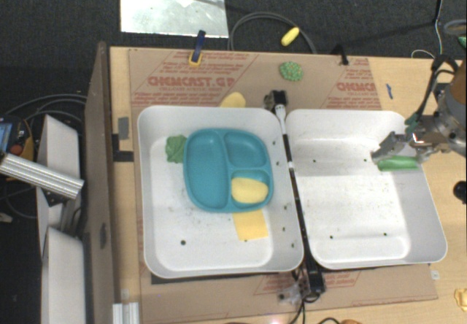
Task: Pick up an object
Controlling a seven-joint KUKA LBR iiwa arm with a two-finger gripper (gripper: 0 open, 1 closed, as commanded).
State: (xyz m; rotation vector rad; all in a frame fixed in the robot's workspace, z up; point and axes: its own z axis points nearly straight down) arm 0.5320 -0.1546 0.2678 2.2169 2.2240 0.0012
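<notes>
Two shallow white plastic bins sit side by side on a brown cardboard-covered bench, their floors smooth, glossy and lightly speckled. In the left bin [157,169] lies a teal divided plate [211,169] with rounded corners and three compartments — a soft-looking yellow lump, perhaps toy food [249,190], rests in the lower right one. A flat yellow slice [252,225] pokes out from under the plate's near edge, and a crinkled green leaf-like piece [176,148] lies just beside the plate's left rim.

The gripper [394,149] hovers at the right bin's [357,242] far right side. Under it lies a slim green rod-shaped object [400,163] — flat on the bin floor near the right wall. Whether the jaws are open or closed on it cannot be told.

Beyond the bins, a round green knobbly piece [292,71] lies on the cardboard.
</notes>
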